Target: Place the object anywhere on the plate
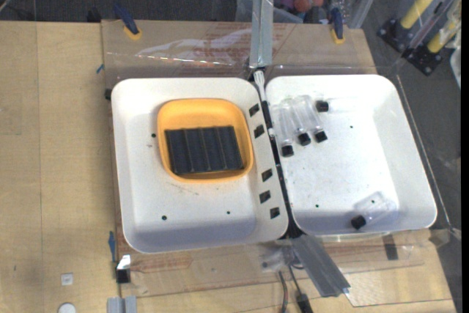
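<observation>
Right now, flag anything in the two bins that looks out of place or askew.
One thing stands out: a clear vial with a black cap lies alone near the right bin's front corner, apart from the cluster of similar vials near the divider. The dark ridged block sits squarely on the orange plate in the left bin.

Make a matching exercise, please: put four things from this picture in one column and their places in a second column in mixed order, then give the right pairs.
Things:
1. yellow plate
2. dark ribbed block
3. group of clear tubes with black caps
4. single clear tube with a black cap

Places:
A. upper left part of the right bin
B. lying on the plate
C. lower right part of the right bin
D. in the left bin

Pairs: 1-D, 2-B, 3-A, 4-C
</observation>
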Controlling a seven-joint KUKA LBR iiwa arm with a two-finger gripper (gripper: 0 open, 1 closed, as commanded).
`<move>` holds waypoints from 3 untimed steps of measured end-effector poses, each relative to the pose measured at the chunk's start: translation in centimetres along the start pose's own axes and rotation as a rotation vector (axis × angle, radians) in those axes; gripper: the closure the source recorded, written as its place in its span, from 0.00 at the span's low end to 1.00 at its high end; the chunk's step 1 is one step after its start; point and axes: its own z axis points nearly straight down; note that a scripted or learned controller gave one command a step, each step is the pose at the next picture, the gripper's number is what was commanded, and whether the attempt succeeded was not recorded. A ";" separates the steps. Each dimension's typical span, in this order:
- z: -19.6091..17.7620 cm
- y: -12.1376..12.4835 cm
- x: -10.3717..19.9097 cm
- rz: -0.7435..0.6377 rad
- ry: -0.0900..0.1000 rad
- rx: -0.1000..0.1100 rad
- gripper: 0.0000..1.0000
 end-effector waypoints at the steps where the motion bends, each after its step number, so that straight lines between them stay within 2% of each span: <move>1: 0.0 0.2 -0.2 -0.372 -0.001 0.000 1.00; 3: 0.1 0.2 -0.2 -1.050 -0.001 -0.004 1.00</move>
